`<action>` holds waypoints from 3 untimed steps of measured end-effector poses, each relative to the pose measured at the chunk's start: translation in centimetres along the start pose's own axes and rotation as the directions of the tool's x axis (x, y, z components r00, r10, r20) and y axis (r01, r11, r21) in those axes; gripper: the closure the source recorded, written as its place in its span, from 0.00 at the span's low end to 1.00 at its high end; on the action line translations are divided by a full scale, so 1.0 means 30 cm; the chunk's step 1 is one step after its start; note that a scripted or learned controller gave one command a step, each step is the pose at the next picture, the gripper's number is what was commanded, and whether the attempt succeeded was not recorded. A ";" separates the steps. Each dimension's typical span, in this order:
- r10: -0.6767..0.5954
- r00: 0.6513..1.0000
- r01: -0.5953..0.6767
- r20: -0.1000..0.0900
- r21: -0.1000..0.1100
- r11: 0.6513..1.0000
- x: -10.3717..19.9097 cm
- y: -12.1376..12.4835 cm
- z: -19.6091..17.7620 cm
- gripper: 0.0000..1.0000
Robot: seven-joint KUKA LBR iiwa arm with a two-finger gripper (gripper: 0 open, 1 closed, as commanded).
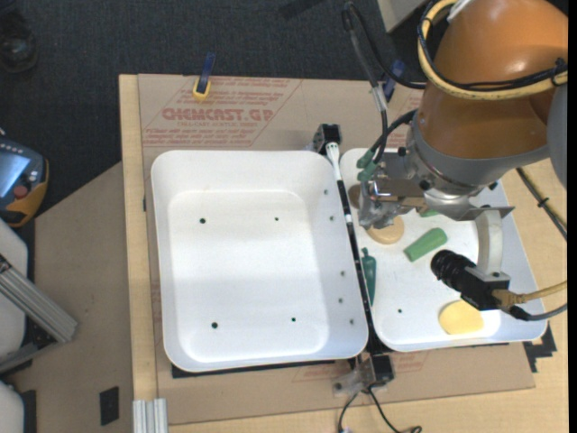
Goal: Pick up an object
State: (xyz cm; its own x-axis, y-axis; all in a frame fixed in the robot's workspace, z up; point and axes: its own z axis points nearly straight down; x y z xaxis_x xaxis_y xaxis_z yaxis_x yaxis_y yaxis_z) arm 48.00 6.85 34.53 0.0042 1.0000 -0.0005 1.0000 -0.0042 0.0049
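Observation:
My gripper (380, 210) hangs low over the near-left part of the right bin (406, 330), under the orange and grey wrist. A tan round disc (389, 234) lies directly below it and is partly covered by it; whether they touch is unclear. Just right of the disc lies a green block (425, 244). A yellow rounded piece (461, 318) sits near the bin's front right corner. A thin dark green pen-like piece (368, 274) lies along the bin's left wall. Something green (365, 162) peeks out behind the gripper.
The left bin (171, 242) adjoins the right one along a black divider (353, 242). Both rest on a brown cardboard sheet (225, 106). Cables run over the right bin's far side.

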 end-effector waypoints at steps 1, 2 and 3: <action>-0.011 1.000 0.011 -0.005 -0.008 1.000 0.193 0.000 -0.376 1.00; -0.006 1.000 0.006 0.000 0.002 1.000 0.269 0.228 -0.241 1.00; -0.002 1.000 0.002 0.001 0.012 1.000 0.207 0.109 -0.125 1.00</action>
State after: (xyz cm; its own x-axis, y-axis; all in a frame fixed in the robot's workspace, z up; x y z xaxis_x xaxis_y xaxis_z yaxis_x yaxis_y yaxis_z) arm 51.27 13.04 38.29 0.0021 1.0000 -0.0017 1.0000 -0.0021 -0.0075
